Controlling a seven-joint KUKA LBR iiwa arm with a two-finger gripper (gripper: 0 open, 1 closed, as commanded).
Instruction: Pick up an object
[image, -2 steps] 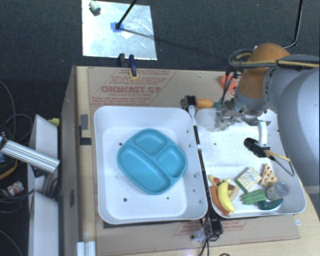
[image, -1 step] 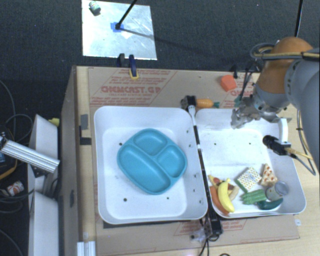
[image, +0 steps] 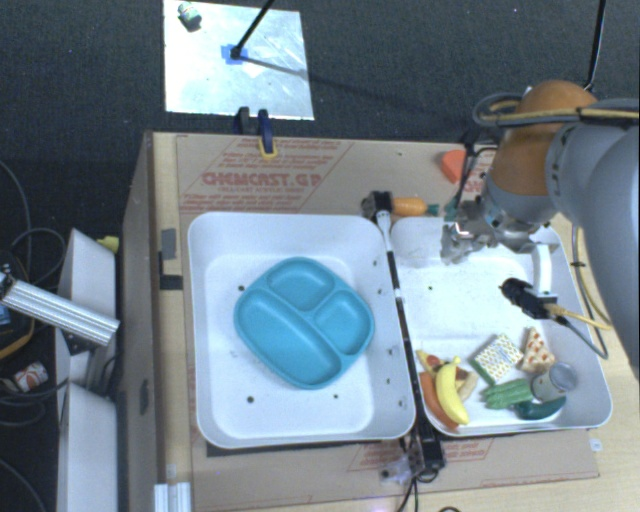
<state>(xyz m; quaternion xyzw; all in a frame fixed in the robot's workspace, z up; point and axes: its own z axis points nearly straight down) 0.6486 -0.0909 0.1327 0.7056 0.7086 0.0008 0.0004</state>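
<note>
My gripper (image: 456, 242) hangs over the far left corner of the right bin (image: 600, 400), above bare white floor, with nothing seen in it. The loose objects lie in a heap along that bin's near edge. Among them are a yellow banana (image: 451, 391), an orange carrot-like piece (image: 432, 388), a green and white checkered block (image: 497, 357), a waffle-patterned piece (image: 537, 351), a green vegetable (image: 510, 393) and a grey round can (image: 556, 379). The heap is well apart from the gripper, toward the near side.
The left bin (image: 215, 300) holds a blue divided plate (image: 303, 320). An orange-handled tool (image: 398, 207) lies at the far rim between the bins. An orange piece (image: 452, 162) sits on the board behind the right bin. The arm's grey body (image: 590, 165) looms over the right bin's far right.
</note>
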